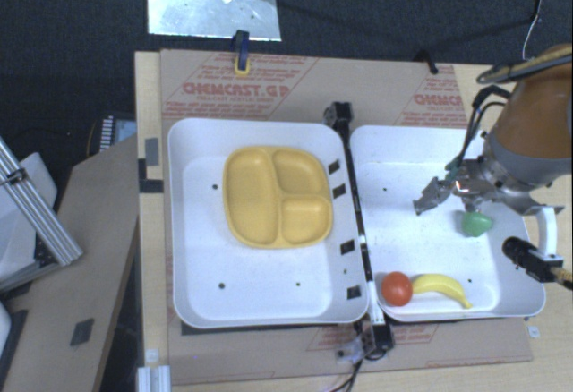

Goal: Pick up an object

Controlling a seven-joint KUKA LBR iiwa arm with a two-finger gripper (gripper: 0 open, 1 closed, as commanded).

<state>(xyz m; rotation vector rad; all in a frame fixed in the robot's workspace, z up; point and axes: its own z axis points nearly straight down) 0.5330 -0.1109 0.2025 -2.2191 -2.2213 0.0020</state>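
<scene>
1. So I'm over the right bin [394,157], reaching in from its right side, with my gripper [436,195] hanging above the bin floor about mid-way down.
2. Honest answer on whether the pincer is apart or together: can't tell from this angle, it's just a dark grey lump.
3. Nothing is in it that I can see, so I'd say the pick isn't done yet.
4. Closest candidate is the small green object [475,223], sitting on the right bin's floor just beside my wrist, toward the bin's front.
5. Other options: a tomato [397,289] and a banana [442,288], touching each other along the right bin's front wall.
6. The yellow divided plate [276,196] is in the bin to the right bin's left.
7. Still to do: descend, grab, lift.
</scene>
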